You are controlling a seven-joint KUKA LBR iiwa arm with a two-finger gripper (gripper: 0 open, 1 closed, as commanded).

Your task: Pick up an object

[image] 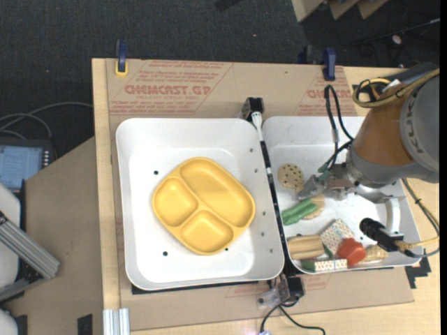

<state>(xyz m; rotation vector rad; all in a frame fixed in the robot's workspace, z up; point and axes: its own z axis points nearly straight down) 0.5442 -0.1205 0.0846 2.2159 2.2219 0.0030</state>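
I am seeing the brown paper-covered bench (174, 89) (red print across its far side) bearing two shallow white plastic bins, left (136, 187) and right (293, 135), sitting side by side.

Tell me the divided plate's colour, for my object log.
Yellow. The plate lies in the left bin, clearest in the camera view.

lab test bench | clamped cardboard sheet (174, 82) | twin white bins (136, 187) | loose cables (42, 114)
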